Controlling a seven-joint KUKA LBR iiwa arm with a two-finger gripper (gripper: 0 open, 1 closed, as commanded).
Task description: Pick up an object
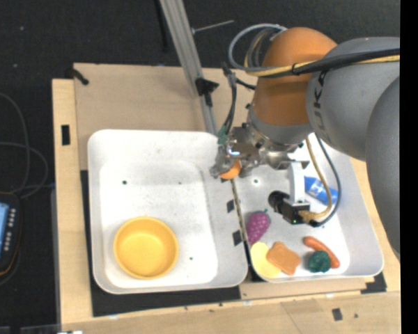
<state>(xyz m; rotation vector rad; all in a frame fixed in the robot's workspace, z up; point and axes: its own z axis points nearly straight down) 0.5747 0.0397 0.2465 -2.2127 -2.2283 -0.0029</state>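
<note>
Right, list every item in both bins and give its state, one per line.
yellow bowl: upright, alone in the left bin
gripper: low over the divide between the bins, a small orange object at its tip
purple grapes: lying in the right bin
toast piece: lying flat
carrot: on its side

A small orange object [229, 172] sits right at the gripper [226, 164], above the seam between the two white bins — too small and too covered to name more closely, and whether the fingers grip it cannot be told. Below it, in the right bin [359, 245], lie a purple bunch of grapes [258, 223], a pale yellow piece [259, 255] touching a tan slice of bread [284, 257], and a carrot [320, 249] with a green top. A yellow bowl [145, 246] stands upright in the left bin [153, 158], near its front — well apart from the rest.
</note>
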